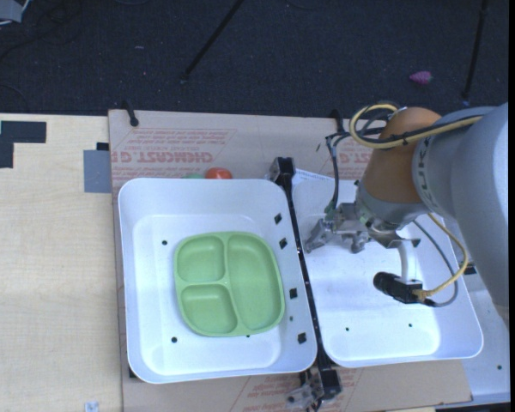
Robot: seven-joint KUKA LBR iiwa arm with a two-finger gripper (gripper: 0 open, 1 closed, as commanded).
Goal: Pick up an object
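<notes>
Your arm's gripper (339, 234) hangs over the right bin (446, 337); whether it is clenched you cannot tell. Left of it, the left bin (146, 316) holds a green divided plate (228, 283). Beyond sits a red object (218, 174).

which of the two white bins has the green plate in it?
The left bin: the green divided plate lies flat on its floor. The right bin instead has the gripper reaching over it.

dark carpet floor (240, 41), stray cables (215, 33), pale wooden benchtop (43, 273)
</notes>
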